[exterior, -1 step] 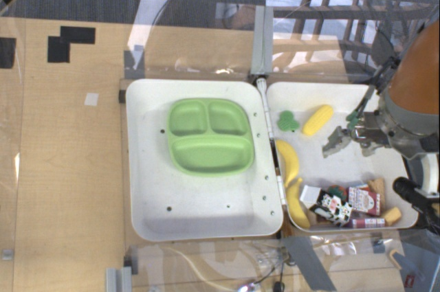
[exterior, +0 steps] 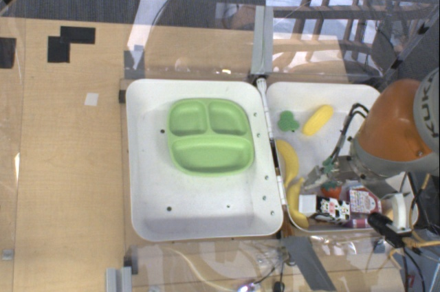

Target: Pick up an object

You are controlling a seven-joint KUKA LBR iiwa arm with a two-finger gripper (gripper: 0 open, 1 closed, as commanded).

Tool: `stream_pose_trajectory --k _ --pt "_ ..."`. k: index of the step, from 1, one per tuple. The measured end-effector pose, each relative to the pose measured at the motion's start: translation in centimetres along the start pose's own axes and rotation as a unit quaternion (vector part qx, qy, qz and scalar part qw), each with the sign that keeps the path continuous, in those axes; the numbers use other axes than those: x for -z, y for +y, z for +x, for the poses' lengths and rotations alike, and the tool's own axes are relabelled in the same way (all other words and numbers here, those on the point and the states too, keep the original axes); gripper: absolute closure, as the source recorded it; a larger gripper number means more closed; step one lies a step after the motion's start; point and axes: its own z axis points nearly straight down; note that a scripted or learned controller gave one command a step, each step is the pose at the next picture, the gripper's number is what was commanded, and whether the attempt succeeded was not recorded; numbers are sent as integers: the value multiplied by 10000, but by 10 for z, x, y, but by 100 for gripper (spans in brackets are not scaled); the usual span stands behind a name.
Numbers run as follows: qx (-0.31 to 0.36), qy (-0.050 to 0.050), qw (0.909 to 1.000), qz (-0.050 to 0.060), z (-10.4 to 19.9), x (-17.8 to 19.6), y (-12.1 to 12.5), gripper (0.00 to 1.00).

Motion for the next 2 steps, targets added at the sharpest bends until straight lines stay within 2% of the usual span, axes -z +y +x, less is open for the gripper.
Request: stream_pose_trajectory --k 1,2 --pt "42 -10 10000 -63 -24 -17 62 0" --pt "312 -13 9995 -52 -31 -19 154 0"
